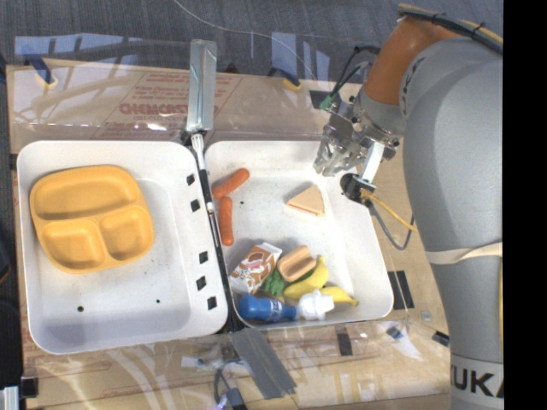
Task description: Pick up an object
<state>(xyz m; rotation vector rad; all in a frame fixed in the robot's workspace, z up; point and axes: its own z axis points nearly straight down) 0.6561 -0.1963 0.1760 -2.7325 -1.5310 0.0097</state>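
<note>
My claw [335, 162] hangs over the right bin's [363, 254] far right corner; I cannot tell its grip.
The sandwich wedge [307, 201] lies just beside it, sausages [227, 202] further left, banana [318, 285] and bottle [269, 309] along the near wall.

The grey arm [453, 161] reaches in from the right, its thick lower link filling that side. Above the wrist sits the orange band [400, 54]. The gripper [332, 162] points downward and leftward from it; the view is too blurred to judge its state.
</note>
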